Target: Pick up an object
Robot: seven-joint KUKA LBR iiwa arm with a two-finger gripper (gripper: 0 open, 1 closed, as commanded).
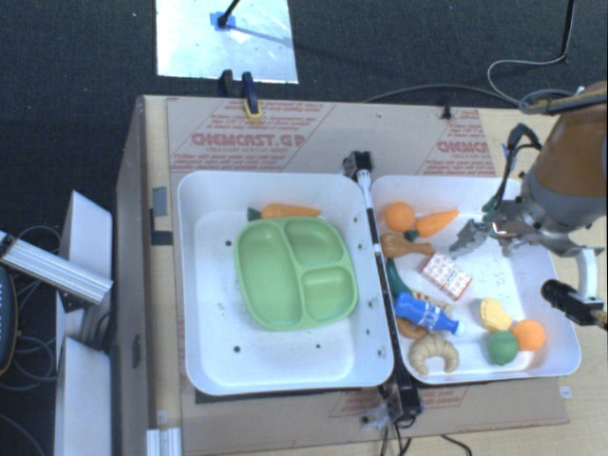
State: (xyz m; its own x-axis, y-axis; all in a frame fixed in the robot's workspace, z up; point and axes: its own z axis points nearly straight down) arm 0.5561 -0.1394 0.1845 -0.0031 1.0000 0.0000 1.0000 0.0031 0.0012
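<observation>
My gripper point(489, 237) hangs over the upper right part of the right bin point(560, 354), its fingers spread open with nothing between them. Just below and to its left lies a red and white box point(446, 275). Left of the gripper are a carrot point(437, 222), an orange ball point(400, 217) and a tan drumstick point(404, 246). Nearer the front lie a blue bottle point(427, 313), a croissant point(435, 352), a yellow piece point(494, 313), a green ball point(503, 348) and another orange ball point(528, 334).
The left bin point(209, 350) holds a green divided plate point(294, 272) with a second carrot point(285, 211) behind it. A black clamp point(359, 164) sits at the back where the bins meet. The arm's grey and orange body point(570, 174) overhangs the right bin's far corner.
</observation>
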